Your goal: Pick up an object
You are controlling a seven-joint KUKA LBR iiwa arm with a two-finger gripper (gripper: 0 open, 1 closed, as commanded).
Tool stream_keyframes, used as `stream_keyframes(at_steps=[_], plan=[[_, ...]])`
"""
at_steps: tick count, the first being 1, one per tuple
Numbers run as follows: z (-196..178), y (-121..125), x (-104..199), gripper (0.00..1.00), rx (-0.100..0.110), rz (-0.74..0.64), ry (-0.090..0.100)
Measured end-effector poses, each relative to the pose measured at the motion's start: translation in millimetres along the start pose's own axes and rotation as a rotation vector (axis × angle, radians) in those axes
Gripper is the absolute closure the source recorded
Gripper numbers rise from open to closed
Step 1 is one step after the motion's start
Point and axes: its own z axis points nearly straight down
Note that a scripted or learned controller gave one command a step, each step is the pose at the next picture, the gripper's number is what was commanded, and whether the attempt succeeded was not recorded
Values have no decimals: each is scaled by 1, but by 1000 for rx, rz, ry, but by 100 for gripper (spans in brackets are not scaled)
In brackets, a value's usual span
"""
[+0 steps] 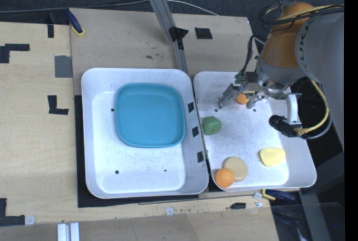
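Orange shows between the spread fingers of the gripper, where a small orange object is seen low over the upper part of the right bin. One finger is angled down to the left of the object and the other is set at its right, so the object is bracketed on both sides; whether it is actually clamped or lifted off the bin floor cannot be told. The grey arm is extended in from the right, with its orange band seen above the wrist.

Elsewhere in the right bin, a green ball is placed near the left wall. A beige round piece and an orange ball are found touching near the front left corner. A yellow object is set well apart to their right.

In the left bin, a blue plate is laid flat.
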Motion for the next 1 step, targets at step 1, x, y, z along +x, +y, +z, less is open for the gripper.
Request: stream_keyframes(at_steps=[1], plan=[[-12,1,0,100,-3,0,0]])
